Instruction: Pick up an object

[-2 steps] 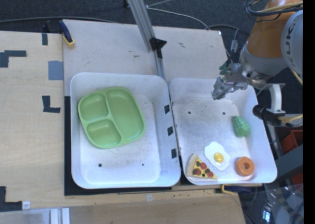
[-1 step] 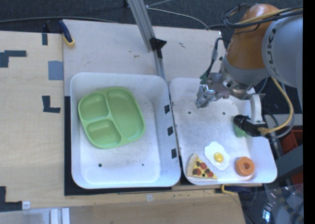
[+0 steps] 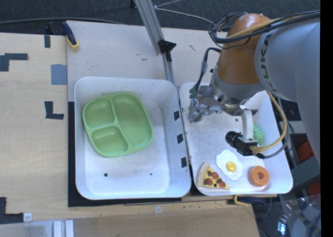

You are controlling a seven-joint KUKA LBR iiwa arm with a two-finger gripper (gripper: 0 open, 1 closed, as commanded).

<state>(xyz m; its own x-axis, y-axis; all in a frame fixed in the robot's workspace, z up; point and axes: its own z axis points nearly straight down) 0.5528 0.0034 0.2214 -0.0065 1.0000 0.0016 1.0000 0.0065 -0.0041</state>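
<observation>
Arm low over the right bin, no toy taken yet.

The pincer (image 3: 196, 111) hangs over the far left part of the right bin (image 3: 208, 142), close to the wall it shares with the left bin (image 3: 125, 184); I cannot tell whether it is open or closed, and nothing shows in it. This reads as the reach step, before any grasp. The toys lie along the bin's near edge, well apart from the pincer: a pizza slice (image 3: 212, 177) at the near left corner, a fried egg (image 3: 229, 165) just beside it, an orange donut (image 3: 258, 176) towards the near right corner. All look flat and low, so the next move likely calls for shifting towards the near edge and coming down squarely on one. A green tray (image 3: 117, 124) sits in the left bin.
</observation>
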